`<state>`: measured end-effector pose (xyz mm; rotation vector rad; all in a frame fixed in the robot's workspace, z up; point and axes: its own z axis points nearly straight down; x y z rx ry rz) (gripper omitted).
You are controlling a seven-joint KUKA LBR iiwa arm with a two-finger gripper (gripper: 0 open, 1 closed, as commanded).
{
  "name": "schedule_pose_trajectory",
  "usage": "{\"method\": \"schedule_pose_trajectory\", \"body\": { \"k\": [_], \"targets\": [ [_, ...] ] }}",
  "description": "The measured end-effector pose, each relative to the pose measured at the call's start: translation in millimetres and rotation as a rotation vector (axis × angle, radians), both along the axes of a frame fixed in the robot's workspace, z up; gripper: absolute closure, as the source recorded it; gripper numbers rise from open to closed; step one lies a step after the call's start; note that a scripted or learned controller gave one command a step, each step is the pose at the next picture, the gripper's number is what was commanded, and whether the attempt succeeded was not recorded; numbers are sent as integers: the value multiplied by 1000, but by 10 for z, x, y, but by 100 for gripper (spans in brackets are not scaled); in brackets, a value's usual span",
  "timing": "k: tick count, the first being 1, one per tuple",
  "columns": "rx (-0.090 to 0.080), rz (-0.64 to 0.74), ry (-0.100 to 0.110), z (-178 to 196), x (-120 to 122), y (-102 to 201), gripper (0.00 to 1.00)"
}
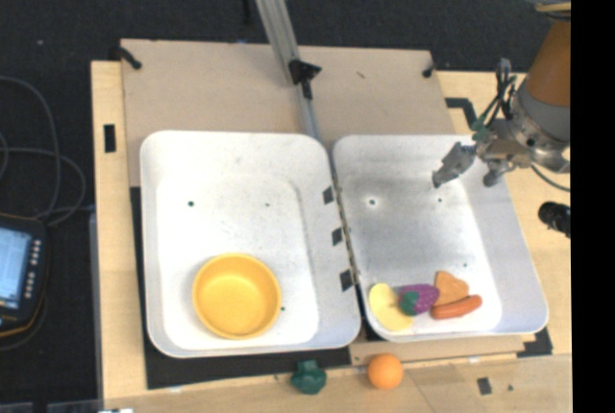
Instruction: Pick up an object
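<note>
My gripper hangs over the far right part of the right bin, its two fingers spread apart with nothing between them. At the near edge of that bin lies a cluster of small toys: a pale yellow piece, a purple and green piece, an orange wedge and an orange-red carrot shape. The gripper is well away from this cluster, toward the far side. A yellow bowl sits at the near side of the left bin.
An orange ball and a small dark green object lie on the bench in front of the bins. A slanted metal post rises behind the bins. A tablet-like device sits at the far left.
</note>
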<state>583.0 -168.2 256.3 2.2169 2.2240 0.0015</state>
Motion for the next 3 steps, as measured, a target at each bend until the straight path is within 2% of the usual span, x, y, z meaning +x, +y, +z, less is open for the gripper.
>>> {"method": "schedule_pose_trajectory", "body": {
  "k": [1, 3],
  "targets": [
    [0, 0, 0, 0, 1, 2, 0],
    [-1, -4, 2, -1169, 55, -18, 0]
  ]
}}
